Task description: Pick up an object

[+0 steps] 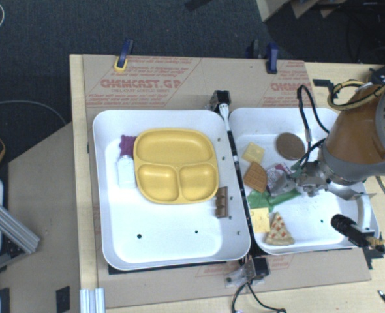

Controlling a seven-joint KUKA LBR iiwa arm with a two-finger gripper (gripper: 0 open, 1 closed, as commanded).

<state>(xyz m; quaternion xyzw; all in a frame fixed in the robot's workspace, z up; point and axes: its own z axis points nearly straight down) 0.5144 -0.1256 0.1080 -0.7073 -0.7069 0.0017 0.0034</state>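
One yellow tray [176, 165], two white bins [179, 243].

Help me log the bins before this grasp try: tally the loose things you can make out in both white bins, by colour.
Yellow: 4, divided tray, block, flat piece, pizza slice
Brown: 3, round disc, waffle piece, bar
Purple: 1
White: 1
Total: 9; items under the gripper too cluttered to count.

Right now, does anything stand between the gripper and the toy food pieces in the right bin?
Nothing visible does. The gripper hangs low over the right white bin, right at the brown waffle-like piece and green flat piece.
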